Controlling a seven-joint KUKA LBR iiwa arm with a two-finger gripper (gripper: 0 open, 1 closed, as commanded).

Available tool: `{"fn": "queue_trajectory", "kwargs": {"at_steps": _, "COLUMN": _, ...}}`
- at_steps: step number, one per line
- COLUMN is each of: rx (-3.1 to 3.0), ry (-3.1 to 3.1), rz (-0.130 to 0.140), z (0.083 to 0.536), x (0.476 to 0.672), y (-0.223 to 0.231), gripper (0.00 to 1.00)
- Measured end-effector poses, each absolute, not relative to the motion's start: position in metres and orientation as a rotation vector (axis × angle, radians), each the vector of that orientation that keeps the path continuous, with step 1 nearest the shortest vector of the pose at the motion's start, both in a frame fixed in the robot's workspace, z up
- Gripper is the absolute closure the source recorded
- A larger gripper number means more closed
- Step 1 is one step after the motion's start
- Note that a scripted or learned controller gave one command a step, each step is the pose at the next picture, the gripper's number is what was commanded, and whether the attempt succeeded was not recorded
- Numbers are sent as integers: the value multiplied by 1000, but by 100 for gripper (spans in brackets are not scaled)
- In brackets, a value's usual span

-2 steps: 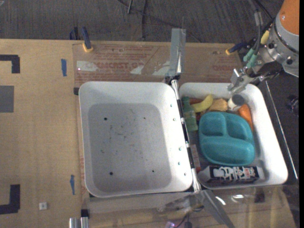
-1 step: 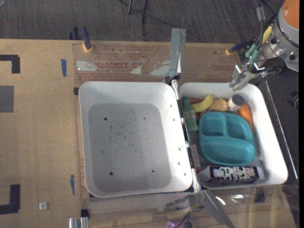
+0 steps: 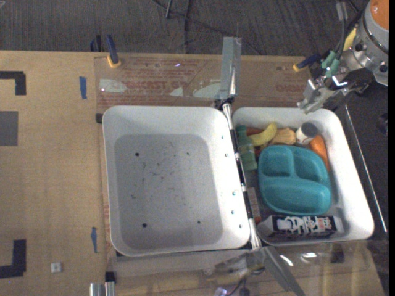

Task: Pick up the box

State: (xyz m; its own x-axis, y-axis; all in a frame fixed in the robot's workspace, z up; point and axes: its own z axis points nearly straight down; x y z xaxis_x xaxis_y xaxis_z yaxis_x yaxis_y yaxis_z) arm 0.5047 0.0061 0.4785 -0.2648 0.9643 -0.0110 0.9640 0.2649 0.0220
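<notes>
Your surface [image 3: 55, 184] carries two white bins side by side. The left bin [image 3: 114, 134] sits beside the right bin [image 3: 361, 208], where a teal divided tray [image 3: 293, 179] fills the middle. The box [image 3: 307, 225], black with white print, lies along that bin's near edge, just below the tray. Your end effector [image 3: 313, 98] hovers over the far rim; whether it is open, you cannot tell.
</notes>
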Motion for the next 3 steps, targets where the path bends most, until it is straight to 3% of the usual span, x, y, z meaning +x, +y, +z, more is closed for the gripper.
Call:
{"fn": "queue_trajectory", "kwargs": {"at_steps": 1, "rx": 1885, "ry": 2479, "rz": 21, "z": 490, "x": 506, "y": 7, "gripper": 100}}
{"fn": "queue_trajectory", "kwargs": {"at_steps": 2, "rx": 1731, "ry": 2622, "rz": -1, "z": 435, "x": 513, "y": -2, "gripper": 100}}
{"fn": "queue_trajectory", "kwargs": {"at_steps": 3, "rx": 1727, "ry": 2619, "rz": 3, "z": 446, "x": 515, "y": -1, "gripper": 100}}
